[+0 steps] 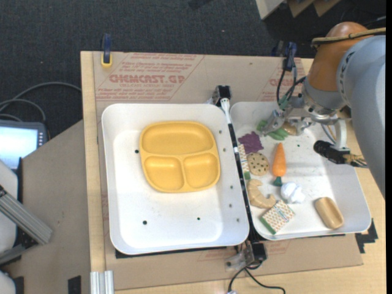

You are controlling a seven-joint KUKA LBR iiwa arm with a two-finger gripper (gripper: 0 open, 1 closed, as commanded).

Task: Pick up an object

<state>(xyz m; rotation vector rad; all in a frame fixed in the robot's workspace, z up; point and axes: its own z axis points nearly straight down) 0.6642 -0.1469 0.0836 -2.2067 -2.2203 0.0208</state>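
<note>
My gripper [286,125] reaches down into the far end of the right bin [355,192], below the grey wrist with its orange band. A green item [269,127] lies right against the gripper's left side; whether it is gripped is unclear. Nearby lie a purple piece [250,142], a chocolate-chip cookie [258,163] and an orange carrot [279,158]. Toward the front are a white and blue item [293,192], a tan curved piece [260,195], a patterned packet [277,216] and a brown bread roll [328,212].
The left bin [122,213] holds a yellow divided plate [180,155]. The two bins meet along a raised rim [236,158]. Cardboard sheeting [153,78] lies under both bins.
</note>
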